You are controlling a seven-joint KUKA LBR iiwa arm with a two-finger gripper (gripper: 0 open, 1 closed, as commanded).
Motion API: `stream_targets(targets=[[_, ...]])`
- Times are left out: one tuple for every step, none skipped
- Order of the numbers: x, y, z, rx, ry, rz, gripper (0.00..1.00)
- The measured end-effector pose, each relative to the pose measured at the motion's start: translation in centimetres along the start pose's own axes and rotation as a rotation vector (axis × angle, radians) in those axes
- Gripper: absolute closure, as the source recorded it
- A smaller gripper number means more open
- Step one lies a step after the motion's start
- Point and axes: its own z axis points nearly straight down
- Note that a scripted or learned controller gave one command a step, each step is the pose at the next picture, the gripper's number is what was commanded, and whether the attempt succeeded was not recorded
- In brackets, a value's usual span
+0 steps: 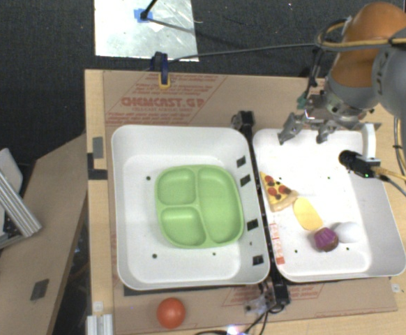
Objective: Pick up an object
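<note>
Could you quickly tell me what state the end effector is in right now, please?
End effector: open, fingers spread, holding nothing, above the far end of the right bin.

This looks like a robotics lab or test cell, not a home or shop. A grey industrial arm [391, 75] with an orange band reaches over a bench [168, 93] topped with a brown printed board, on which two shallow white bins [130, 159] sit side by side, joined by black clips. Black cloth drapes the background, and a blue clamp [161, 68] grips the board's far edge. An aluminium frame rail [8, 194] stands at the left. Cables trail near the arm, and the bin contents appear to be toy food.
</note>
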Motion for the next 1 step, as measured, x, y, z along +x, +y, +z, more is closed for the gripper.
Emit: stream_targets(targets=[[0.01, 0.29, -0.85, -0.013, -0.001, -0.002, 0.0]])
